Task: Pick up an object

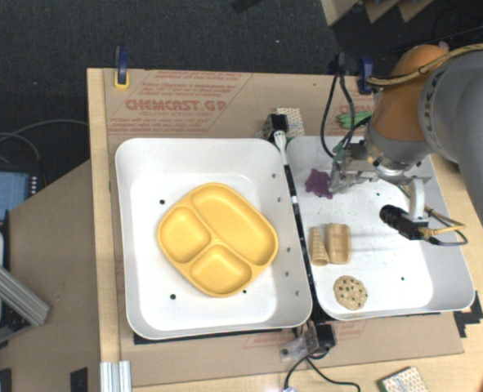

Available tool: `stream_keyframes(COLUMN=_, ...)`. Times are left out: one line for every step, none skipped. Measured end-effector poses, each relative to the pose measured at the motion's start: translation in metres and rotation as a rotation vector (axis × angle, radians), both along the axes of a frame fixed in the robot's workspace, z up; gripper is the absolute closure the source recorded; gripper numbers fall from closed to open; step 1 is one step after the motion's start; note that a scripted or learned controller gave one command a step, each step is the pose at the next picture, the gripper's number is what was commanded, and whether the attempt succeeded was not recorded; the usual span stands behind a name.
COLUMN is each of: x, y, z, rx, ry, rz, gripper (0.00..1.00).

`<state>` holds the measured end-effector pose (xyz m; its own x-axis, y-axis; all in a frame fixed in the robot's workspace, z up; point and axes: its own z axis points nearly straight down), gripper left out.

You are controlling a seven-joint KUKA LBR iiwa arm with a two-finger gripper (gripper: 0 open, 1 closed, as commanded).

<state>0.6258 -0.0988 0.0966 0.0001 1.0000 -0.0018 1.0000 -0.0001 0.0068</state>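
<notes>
The right bin holds a small purple object near its back left corner. A tan ridged bread-like piece lies at the bin's left side, and a round speckled cookie sits in front of it. My gripper is low over the back of this bin, just right of the purple object and very close to it. I cannot tell whether they touch. The grey arm with its orange band rises behind it.
The left bin carries a yellow divided plate at its middle. A black part with a yellow cable hangs over the right bin's middle right. A divider rail separates the bins.
</notes>
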Motion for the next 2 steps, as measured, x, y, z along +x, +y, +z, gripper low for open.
stream_keyframes(x=0.0, y=0.0, z=-0.001, rx=0.0, ry=0.001, rz=0.0, gripper=0.0)
stream_keyframes(x=0.042, y=0.003, z=-0.012, rx=0.001, ry=0.002, rz=0.002, gripper=0.0)
